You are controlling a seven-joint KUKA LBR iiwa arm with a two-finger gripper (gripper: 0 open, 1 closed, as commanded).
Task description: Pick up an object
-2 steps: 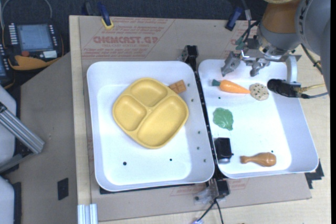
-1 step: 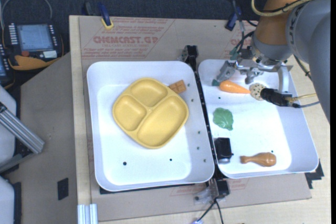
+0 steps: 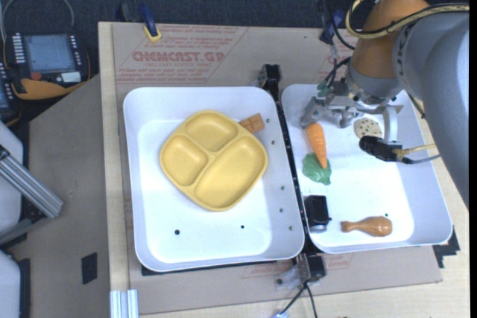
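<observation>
Overhead, the jaws [image 3: 349,114] are seen above the right bin's [image 3: 417,227] far end, spread apart, nothing between them. Just below, a carrot [image 3: 318,149] is noted. A drumstick [image 3: 367,226] is recorded nearer. A yellow plate [image 3: 214,159] occupies the left bin [image 3: 149,182].

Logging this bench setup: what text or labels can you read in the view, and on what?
"CHEMCAST GP", red print on the brown board under the bins.
A finer red line above it: too small to read.
Pendant screen at left: too blurred to read.
</observation>
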